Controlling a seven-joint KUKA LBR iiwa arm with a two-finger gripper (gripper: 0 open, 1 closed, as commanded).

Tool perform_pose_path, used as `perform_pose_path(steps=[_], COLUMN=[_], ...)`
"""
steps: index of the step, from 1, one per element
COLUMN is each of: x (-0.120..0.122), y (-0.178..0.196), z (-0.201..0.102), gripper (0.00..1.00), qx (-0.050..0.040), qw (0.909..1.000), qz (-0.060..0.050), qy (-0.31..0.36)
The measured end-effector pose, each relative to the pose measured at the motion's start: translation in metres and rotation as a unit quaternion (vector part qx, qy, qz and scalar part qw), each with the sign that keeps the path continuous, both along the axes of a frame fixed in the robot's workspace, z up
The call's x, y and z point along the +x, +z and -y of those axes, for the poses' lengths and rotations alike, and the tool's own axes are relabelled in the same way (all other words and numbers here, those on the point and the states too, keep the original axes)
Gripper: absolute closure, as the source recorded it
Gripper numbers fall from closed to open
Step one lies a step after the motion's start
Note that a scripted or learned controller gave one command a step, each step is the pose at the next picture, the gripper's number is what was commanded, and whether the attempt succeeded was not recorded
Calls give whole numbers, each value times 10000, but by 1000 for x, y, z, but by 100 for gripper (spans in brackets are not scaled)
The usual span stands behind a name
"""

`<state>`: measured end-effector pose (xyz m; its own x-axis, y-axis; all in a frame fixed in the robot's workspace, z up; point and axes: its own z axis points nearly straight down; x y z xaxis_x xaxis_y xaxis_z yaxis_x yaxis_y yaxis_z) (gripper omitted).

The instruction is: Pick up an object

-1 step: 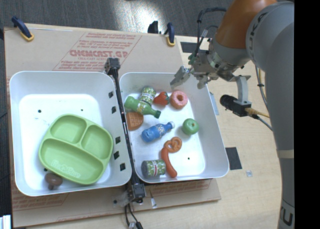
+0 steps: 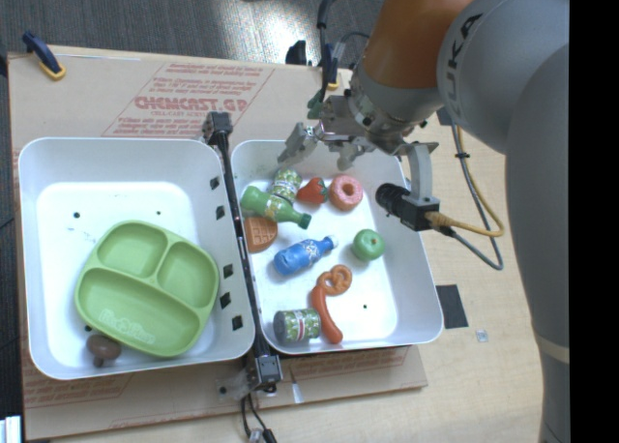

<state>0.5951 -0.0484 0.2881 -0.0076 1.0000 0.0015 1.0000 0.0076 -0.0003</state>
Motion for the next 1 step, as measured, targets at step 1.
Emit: perform_pose_path(steps=[1], x=[14], y=[15], z=[-36], gripper=[0], qx=[-2], qw=[10000], qz=[-1], qy=[-7])
